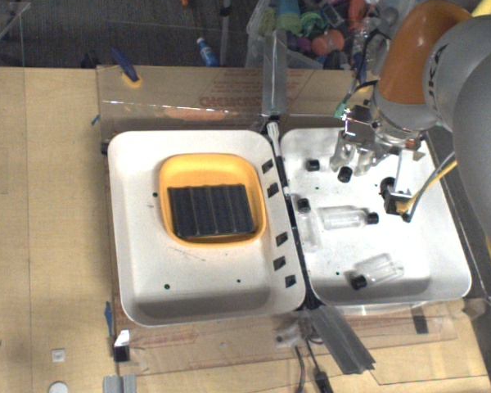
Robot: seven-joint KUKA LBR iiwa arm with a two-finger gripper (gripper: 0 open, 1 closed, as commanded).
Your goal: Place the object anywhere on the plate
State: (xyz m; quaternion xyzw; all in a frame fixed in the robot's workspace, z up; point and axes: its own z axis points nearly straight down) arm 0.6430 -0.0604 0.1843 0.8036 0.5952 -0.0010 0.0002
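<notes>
Two shallow white bins sit side by side on the tan worktop (41, 219), the left bin (139, 285) and the right bin (442, 260) meeting at a central divider. Above the right bin's far corner hangs the grey arm (475, 64) with its orange band, reaching in from the right. In the left bin lies the plate (170, 170), a rounded orange-yellow dish, with a dark ribbed rectangular slab (211, 211) lying flat on it.

Smaller still, the tool (356, 160) hovers over the far part of the right bin; whether it is wide or narrow I cannot tell.

Smallest are two clear plastic bottles with black caps, both lying on their sides in the right bin. One clear bottle (344, 218) rests near the bin's middle, just below the tool and apart from it, its long axis roughly left to right with the cap pointing right. The second bottle (376, 270) lies nearer the front edge, well apart from the tool, its long axis slanted, cap at the lower left. Nothing is held by the tool.
</notes>
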